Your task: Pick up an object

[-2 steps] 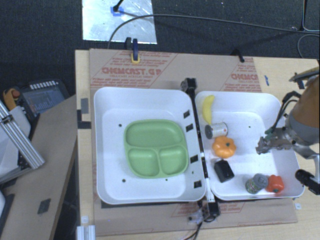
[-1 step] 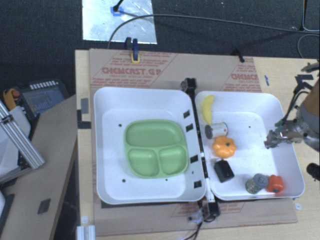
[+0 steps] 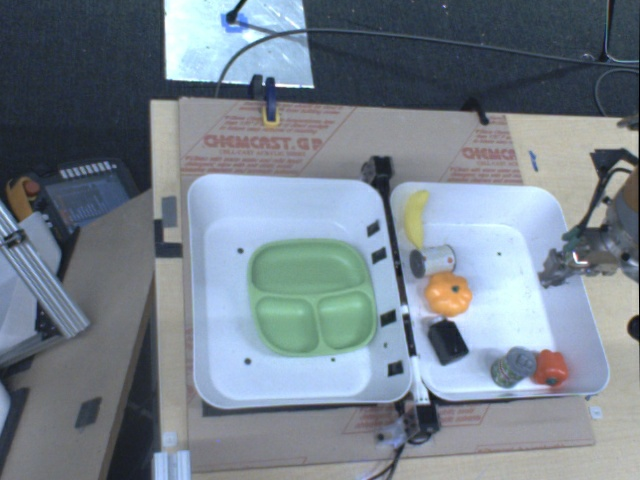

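Camera view shows the gripper point(image 3: 556, 265) poised over the right bin's point(image 3: 530, 208) right rim, jaw state impossible to tell, with the orange pumpkin point(image 3: 448, 293) lying well leftward near the divider.

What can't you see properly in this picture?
- Pincer: at the camera view's right edge, small and blurry, so open or shut is unclear.
- Arm: cut off by the right edge.
- Grey thing beside the red thing: too small to tell what they are.
- Black block: too dark to name.
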### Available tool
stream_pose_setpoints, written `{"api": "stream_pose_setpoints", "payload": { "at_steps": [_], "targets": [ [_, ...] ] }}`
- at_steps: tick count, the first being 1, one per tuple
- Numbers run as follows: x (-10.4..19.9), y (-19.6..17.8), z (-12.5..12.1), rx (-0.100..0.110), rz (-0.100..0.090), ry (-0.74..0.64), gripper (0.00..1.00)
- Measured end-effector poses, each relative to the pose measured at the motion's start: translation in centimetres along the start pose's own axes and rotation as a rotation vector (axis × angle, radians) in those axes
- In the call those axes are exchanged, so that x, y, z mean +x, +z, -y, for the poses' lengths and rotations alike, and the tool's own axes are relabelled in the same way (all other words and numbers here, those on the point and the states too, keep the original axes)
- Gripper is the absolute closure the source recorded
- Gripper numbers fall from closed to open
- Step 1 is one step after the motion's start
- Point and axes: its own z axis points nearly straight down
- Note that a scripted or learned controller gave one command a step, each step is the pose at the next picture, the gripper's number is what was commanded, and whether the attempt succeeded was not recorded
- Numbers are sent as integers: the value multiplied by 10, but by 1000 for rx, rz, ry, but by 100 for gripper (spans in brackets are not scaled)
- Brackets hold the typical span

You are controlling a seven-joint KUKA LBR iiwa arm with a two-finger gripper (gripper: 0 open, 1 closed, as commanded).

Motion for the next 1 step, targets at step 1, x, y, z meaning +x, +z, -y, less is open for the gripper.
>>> {"api": "stream_pose_setpoints", "payload": {
  "at_steps": [1],
  "targets": [
    [45,-8,-23,2,-2,-3,100]
  ]
}}
